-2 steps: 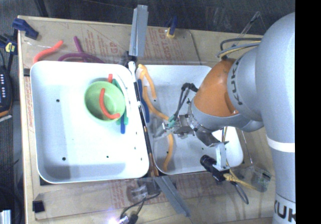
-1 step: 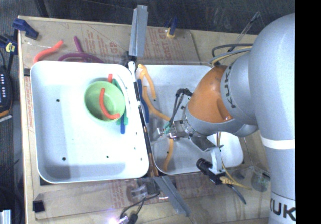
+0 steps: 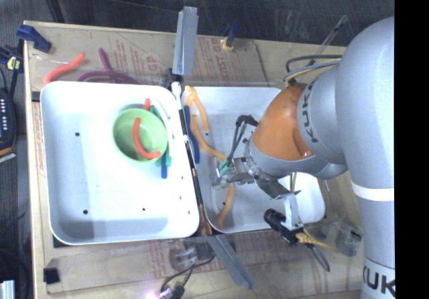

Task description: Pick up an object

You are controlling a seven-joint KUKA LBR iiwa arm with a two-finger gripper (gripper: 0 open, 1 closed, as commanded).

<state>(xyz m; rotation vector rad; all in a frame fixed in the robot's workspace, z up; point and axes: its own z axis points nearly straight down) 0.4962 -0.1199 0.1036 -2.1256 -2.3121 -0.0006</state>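
Grey arm (image 3: 362, 110) hides much of the right bin (image 3: 228, 100). Its pincer (image 3: 224, 173) is low there; I cannot tell its state. Left of it, the left bin (image 3: 67, 157) holds a green bowl (image 3: 139, 135) crossed by an orange strip (image 3: 141, 143).

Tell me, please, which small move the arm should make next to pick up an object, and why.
Probably lower the tool a little, straight down. It sits low in the right bin, above thin orange pieces near the divider, but nothing is visibly held. The green bowl lies far off in the left bin, so the orange pieces look the nearer target.
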